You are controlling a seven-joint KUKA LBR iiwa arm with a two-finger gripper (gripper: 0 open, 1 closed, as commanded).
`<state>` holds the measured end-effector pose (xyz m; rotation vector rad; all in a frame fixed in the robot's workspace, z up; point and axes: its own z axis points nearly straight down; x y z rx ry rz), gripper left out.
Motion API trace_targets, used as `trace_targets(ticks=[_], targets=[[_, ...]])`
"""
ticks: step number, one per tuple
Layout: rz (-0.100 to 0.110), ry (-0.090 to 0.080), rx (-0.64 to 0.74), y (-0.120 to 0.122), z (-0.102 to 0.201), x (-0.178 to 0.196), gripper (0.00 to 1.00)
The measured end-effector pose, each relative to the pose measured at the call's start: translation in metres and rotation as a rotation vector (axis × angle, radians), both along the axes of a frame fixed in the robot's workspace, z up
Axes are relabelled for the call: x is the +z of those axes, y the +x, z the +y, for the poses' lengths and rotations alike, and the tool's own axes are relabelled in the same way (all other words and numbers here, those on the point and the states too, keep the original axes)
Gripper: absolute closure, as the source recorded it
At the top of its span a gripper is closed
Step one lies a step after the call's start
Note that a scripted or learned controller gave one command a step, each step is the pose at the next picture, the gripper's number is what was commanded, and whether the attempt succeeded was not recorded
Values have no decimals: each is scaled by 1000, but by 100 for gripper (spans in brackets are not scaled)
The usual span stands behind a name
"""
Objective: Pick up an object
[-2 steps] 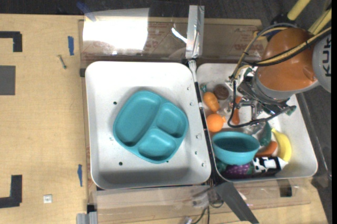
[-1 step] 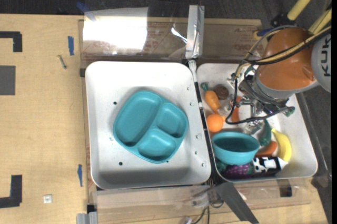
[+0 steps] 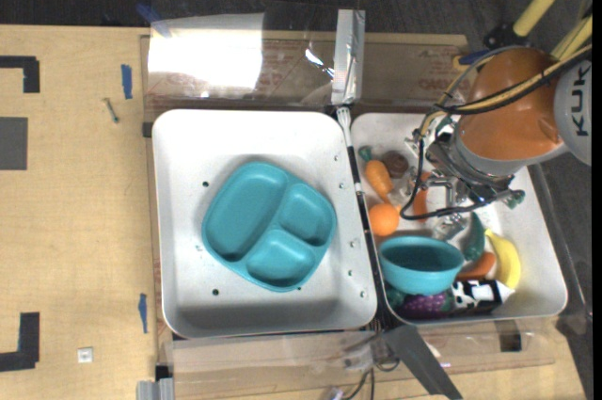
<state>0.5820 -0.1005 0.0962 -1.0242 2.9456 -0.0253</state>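
The metal tool (image 3: 458, 200) sits low in the right bin (image 3: 544, 238) among smooth plastic fruit: a round orange (image 3: 383, 219), a curved banana (image 3: 507, 259), beside a glossy teal bowl (image 3: 419, 263).

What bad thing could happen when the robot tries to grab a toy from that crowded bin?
The right bin is packed tight: the orange ball, carrot, banana and teal bowl sit close together, so the gripper might pinch two toys or slip between them. It could also bump the bowl and shove the purple grapes beside it. The cables hanging near the wrist might catch on something.
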Motion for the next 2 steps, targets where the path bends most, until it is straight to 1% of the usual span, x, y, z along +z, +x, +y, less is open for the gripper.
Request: trace_targets(ticks=[1,2], targets=[[1,2,-61,2,-2,0,0],[2,2,-45,3,0,-1,0]])
